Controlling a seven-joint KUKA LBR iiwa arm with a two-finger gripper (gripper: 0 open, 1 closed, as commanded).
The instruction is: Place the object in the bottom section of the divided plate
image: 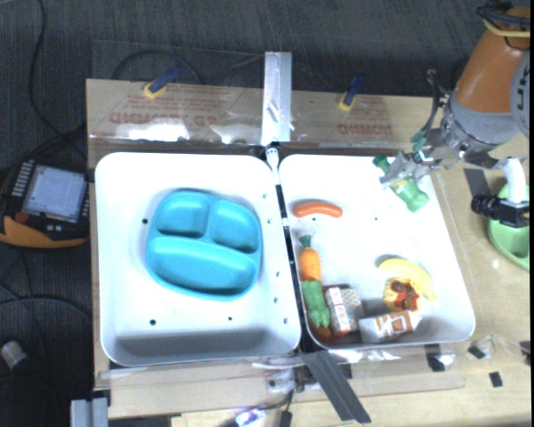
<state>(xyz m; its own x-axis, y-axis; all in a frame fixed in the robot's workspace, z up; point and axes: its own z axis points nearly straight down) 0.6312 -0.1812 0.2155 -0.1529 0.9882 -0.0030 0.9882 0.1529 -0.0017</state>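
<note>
**Green Item at the Gripper, Plate Waits in the Left Bin**

Where the arm (494, 78) reaches in from the right, its gripper (408, 174) hangs over the far right corner of the right bin (454, 265), and a small green object (412, 190) sits between its fingers, so the jaws appear clenched on it. The blue divided plate (205, 243) lies in the middle of the left bin (125, 327), well apart from the gripper; its large bottom section faces the near side, with two smaller sections beyond it. In the right bin, an orange hot dog (317, 209) lies near the divider, a carrot (310, 263) and a green vegetable (315, 302) rest below it along the left wall, and small boxes (365, 318) cluster in the near corner. A banana (408, 274) lies just beside them.
</note>
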